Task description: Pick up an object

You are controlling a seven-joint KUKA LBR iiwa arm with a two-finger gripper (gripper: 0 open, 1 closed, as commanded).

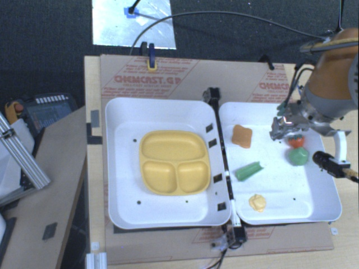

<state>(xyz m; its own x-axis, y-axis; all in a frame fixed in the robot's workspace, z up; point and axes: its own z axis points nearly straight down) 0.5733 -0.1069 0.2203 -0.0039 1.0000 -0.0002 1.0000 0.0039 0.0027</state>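
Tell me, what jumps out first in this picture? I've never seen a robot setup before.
The big yellow divided tray catches the eye first, sitting alone in the left white bin. In the right bin lie small bright pieces: an orange block, a green stick, a green ball and a little yellow lump. The grey and orange arm reaches in from the right, its hand low over a small red piece.
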